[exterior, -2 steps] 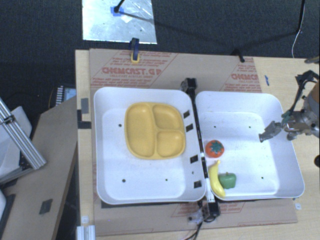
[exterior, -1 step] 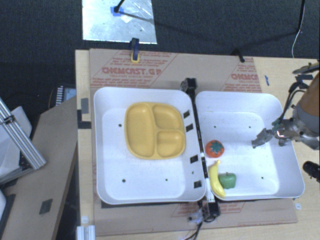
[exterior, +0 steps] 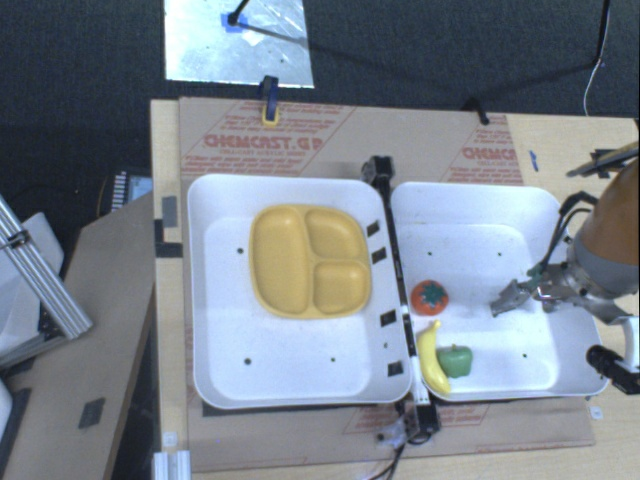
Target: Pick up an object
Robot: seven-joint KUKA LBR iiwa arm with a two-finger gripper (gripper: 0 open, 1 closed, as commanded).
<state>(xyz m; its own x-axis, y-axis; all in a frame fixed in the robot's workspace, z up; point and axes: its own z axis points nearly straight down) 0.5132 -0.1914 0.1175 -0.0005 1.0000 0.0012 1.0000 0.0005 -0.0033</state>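
In the right bin (exterior: pixel 470 213) lie three toy foods near its left side: a red tomato (exterior: pixel 429 297), a yellow banana (exterior: pixel 431 359) and a green pepper (exterior: pixel 456 361) touching the banana. My gripper (exterior: pixel 506 301) hangs over the right half of this bin, pointing left, about a hand's width to the right of the tomato and apart from it. Nothing sits between its fingers. The arm's grey wrist and orange band enter from the right edge.
The left bin (exterior: pixel 215 298) holds a yellow three-compartment plate (exterior: pixel 308 260). A black divider strip (exterior: pixel 392 278) runs between the bins. Cardboard lies under both bins, and a metal sheet (exterior: pixel 238 26) sits at the back.
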